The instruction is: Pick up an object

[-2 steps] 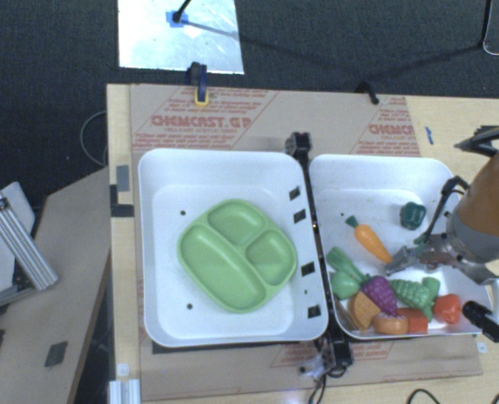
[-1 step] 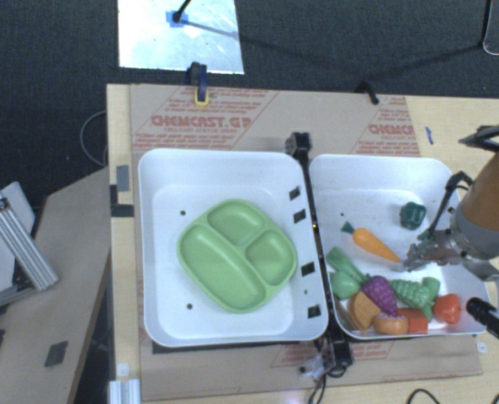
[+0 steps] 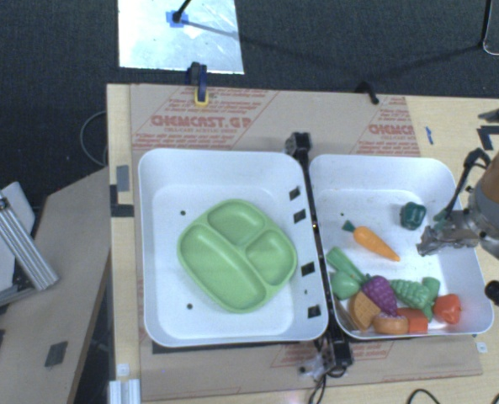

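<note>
Over the right-hand white bin, near its right wall, the grey two-finger gripper hangs with nothing visibly between its fingers; their spread cannot be told. Just up-left lies a dark green plastic pepper, and farther left an orange plastic carrot. Toy produce crowds the near corner, a purple plastic grape bunch among it. The arm enters from the right. A light green divided plate fills the left-hand white bin.
</note>
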You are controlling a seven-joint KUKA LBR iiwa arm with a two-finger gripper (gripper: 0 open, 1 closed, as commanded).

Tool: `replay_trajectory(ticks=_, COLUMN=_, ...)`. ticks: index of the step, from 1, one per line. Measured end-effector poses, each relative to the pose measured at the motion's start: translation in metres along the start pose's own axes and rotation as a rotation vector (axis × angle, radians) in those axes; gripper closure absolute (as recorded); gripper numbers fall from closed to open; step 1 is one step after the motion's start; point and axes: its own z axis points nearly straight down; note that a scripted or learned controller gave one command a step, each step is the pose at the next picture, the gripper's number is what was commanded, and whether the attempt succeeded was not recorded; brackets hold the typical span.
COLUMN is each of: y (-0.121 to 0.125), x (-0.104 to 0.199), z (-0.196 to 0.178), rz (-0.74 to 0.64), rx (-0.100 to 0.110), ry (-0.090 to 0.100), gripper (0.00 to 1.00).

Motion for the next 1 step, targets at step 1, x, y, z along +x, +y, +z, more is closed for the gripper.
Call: replay_trajectory(ticks=1, y=-0.0003, x=0.0003, z=-0.0432, rz=0.0, rx=0.0, ry=0.0, gripper=1.0)
